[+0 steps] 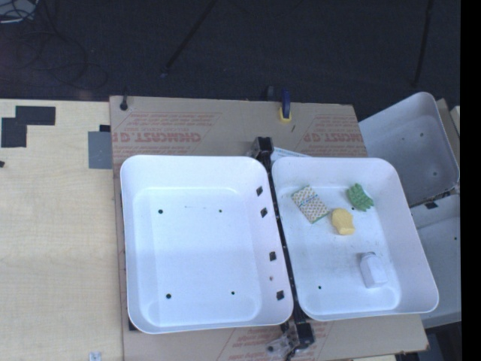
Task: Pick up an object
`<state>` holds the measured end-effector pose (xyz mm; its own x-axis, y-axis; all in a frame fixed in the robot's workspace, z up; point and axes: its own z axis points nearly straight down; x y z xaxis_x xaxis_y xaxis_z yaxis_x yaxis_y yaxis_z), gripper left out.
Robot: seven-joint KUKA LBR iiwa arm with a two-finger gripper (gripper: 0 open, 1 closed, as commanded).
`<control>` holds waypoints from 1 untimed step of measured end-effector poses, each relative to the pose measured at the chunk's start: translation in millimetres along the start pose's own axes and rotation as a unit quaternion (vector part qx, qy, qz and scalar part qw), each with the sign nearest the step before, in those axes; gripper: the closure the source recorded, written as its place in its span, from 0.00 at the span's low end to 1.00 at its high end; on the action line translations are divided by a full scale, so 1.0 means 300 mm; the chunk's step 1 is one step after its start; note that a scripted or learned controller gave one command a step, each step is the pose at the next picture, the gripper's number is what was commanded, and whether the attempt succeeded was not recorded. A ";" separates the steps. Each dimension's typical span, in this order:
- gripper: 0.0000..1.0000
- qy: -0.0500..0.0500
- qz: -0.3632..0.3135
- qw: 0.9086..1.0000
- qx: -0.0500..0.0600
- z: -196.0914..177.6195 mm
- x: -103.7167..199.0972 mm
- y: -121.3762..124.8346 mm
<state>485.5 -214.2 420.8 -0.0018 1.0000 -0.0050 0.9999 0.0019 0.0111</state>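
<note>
Overhead slanted view of the bench, read from left to right: a pale wooden tabletop (52,232) with dark rectangular marks; a cardboard sheet (188,126) printed in red, its lettering upside down and too blurred to read with confidence; the left white bin (139,239); then the right white bin (406,277), joined to the first along a clipped seam. The candidates for picking all lie in the right bin: a checkered flat piece (310,203) toward its far left, a yellow rounded object (343,222) just beside it, a green ridged object (360,197) near the far edge, and a white blocky object (373,269) apart from the others toward the near right. Judged by appearance, the checkered piece is thin and probably soft, lying flat and offering little edge to pinch; the yellow object looks light, firm and compact, best taken across its narrow width; the green one appears small and irregular; the white one blends with the bin floor, looks smooth and may slip. The state of the pincer cannot be told from this view, and nothing here indicates that any object is held
</note>
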 end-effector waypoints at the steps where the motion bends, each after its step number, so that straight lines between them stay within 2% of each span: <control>1: 1.00 0.005 0.001 1.000 0.011 0.407 0.008 -0.041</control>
<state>474.7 -212.4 298.5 -0.0001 1.0000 0.0043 0.9999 0.0001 -0.0112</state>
